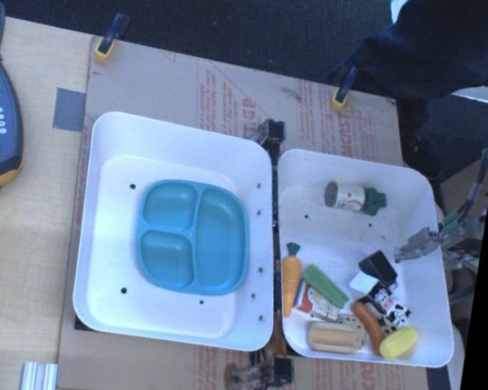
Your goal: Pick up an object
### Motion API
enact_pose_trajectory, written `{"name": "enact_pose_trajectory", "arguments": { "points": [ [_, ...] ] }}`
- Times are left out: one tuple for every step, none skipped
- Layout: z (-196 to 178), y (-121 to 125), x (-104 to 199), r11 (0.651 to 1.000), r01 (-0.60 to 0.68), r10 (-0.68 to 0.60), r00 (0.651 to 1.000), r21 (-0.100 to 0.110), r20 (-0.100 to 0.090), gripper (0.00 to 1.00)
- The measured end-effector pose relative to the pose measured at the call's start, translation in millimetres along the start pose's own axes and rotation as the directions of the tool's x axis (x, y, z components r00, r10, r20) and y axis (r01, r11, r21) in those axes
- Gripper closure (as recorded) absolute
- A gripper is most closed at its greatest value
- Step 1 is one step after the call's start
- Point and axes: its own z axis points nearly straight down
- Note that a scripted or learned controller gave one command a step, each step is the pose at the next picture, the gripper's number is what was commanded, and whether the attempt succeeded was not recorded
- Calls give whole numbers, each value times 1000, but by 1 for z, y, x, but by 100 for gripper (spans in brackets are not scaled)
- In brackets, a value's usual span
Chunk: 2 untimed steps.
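The left bin (103, 213) carries a blue divided plate (193, 235), and the right bin (427, 200) holds the candidates: a carrot (289, 284), a green block (326, 285), a tan bread piece (336, 338), a yellow lemon-like toy (397, 342) and a small can lying alone near the far wall (346, 197). The gripper (418, 245) sits at the right bin's right rim, touching nothing I can make out; the lone can looks the cleanest target, approached straight down; whether the fingers are spread or pressed together I cannot tell

Left of the pincer, a pale wooden bench (7, 244) carries a brown cardboard sheet (241, 97); dark carpet (210, 1) lies beyond.
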Motion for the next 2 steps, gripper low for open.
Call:
{"name": "enact_pose_trajectory", "arguments": {
  "points": [
    [141, 40, 14, 1000, 0, 0, 1000, 7, 0, 0],
    [150, 75, 86, 1000, 9, -8, 1000, 25, -8, 0]
  ]
}}
